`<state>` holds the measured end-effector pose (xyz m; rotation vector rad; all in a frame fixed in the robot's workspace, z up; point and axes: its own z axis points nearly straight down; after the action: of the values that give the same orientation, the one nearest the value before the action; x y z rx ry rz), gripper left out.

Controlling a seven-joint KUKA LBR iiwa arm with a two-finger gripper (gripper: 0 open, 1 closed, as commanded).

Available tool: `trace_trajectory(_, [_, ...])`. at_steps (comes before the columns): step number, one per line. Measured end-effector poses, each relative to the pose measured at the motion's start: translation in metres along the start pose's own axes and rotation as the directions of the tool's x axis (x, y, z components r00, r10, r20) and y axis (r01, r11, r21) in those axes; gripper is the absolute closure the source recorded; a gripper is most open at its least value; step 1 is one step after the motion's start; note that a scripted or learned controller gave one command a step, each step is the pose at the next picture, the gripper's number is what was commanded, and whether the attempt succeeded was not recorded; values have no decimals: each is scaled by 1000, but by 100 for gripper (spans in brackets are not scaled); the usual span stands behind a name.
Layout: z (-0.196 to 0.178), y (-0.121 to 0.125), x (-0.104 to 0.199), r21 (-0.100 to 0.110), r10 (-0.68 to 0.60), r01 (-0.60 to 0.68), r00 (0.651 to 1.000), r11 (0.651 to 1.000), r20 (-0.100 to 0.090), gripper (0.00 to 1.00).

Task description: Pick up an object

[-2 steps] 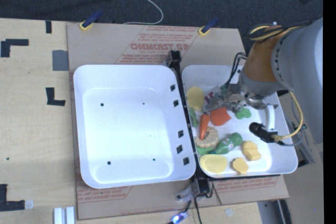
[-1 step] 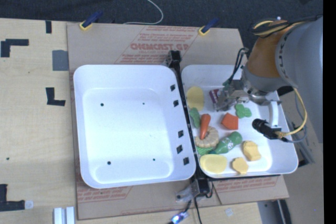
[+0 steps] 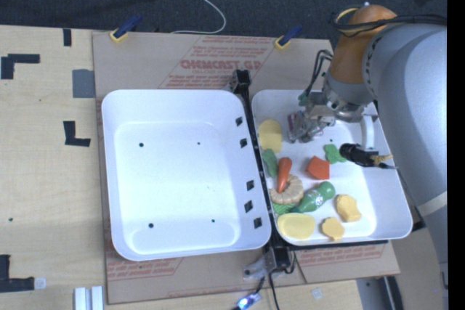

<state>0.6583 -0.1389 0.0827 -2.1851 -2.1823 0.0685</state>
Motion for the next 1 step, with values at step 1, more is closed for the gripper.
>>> trace_trajectory(1, [2, -57, 20, -64, 0, 0, 1000, 998, 5, 100])
